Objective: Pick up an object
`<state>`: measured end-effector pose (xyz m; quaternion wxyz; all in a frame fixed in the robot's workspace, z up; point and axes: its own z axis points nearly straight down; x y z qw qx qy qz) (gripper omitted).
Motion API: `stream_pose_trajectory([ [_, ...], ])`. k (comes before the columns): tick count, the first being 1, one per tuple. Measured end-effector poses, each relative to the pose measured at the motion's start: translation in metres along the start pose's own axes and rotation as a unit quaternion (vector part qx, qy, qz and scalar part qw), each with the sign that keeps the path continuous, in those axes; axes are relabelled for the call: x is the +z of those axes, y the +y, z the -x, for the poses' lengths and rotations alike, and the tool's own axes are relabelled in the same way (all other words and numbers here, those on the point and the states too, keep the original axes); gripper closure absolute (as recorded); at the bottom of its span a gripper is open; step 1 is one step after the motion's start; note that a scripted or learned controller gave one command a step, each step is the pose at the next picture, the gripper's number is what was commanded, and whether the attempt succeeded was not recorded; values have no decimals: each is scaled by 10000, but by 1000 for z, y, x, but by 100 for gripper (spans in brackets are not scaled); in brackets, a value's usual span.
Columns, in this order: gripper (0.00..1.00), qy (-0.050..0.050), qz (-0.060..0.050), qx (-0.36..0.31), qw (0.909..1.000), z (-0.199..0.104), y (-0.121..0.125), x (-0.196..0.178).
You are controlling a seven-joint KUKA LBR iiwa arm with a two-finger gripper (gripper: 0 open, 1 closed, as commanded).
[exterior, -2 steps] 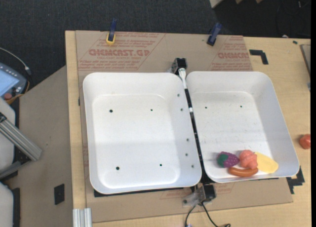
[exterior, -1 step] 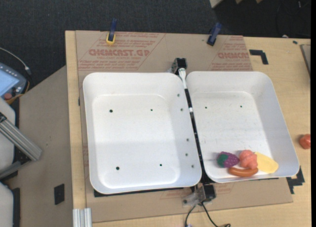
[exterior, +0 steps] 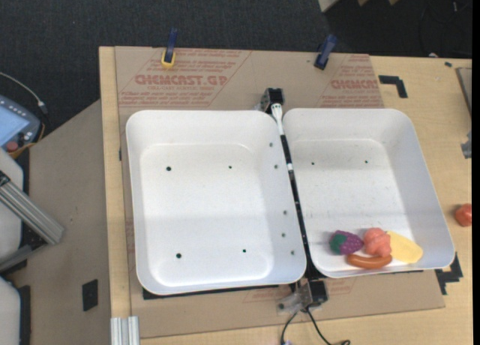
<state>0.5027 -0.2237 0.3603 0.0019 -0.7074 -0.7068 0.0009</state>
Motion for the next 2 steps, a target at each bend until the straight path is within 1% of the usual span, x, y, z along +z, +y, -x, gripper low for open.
stream_pose_trajectory([
  [2,100,-35,59,-8,10000,1,2,-23],
])
